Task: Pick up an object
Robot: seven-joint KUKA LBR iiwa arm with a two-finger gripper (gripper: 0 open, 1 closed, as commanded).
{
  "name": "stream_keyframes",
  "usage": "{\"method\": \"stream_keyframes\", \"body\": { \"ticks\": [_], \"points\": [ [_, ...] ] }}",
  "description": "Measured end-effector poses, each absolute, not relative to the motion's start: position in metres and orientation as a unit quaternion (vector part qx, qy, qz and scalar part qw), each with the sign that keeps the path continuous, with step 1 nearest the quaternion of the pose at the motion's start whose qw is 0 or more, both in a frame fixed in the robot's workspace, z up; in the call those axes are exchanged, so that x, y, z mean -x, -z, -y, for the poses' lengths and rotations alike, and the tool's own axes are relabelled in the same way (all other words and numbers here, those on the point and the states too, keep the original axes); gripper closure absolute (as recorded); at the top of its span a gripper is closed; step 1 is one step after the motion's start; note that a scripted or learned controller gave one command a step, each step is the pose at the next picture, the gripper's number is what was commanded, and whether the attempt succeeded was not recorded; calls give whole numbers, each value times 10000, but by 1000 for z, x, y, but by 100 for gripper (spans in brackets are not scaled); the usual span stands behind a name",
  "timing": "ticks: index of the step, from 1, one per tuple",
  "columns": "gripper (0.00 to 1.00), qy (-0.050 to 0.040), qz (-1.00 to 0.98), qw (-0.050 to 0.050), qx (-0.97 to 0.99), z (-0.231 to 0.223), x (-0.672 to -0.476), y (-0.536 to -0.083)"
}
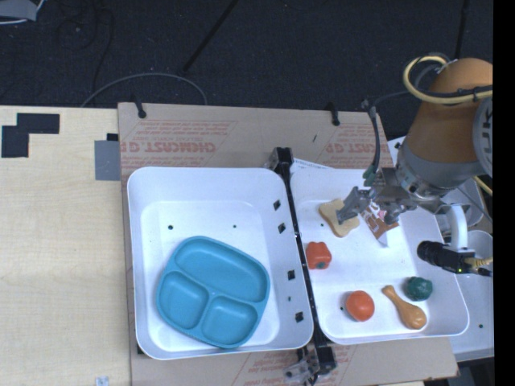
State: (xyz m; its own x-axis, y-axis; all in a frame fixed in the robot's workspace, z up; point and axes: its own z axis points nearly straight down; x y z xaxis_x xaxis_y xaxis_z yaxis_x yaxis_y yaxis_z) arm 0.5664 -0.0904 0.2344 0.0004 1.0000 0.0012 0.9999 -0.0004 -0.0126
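The claw hangs low over the far part of the right bin, reaching in from the right; whether it is wide, narrow or gripping anything cannot be told from this slant. A tan, bread-like piece lies just to its left, touching or nearly so. Nearer the camera and slightly left sits an orange pepper; farther forward lie a red tomato, a tan drumstick-shaped piece and a dark green lump. Well to the claw's left, the left bin holds a blue divided plate.
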Motion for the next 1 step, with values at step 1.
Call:
{"method": "stream_keyframes", "body": {
  "ticks": [1],
  "points": [
    [0, -6, 7075, 5, 7067, 91, -569, -240]
  ]
}}
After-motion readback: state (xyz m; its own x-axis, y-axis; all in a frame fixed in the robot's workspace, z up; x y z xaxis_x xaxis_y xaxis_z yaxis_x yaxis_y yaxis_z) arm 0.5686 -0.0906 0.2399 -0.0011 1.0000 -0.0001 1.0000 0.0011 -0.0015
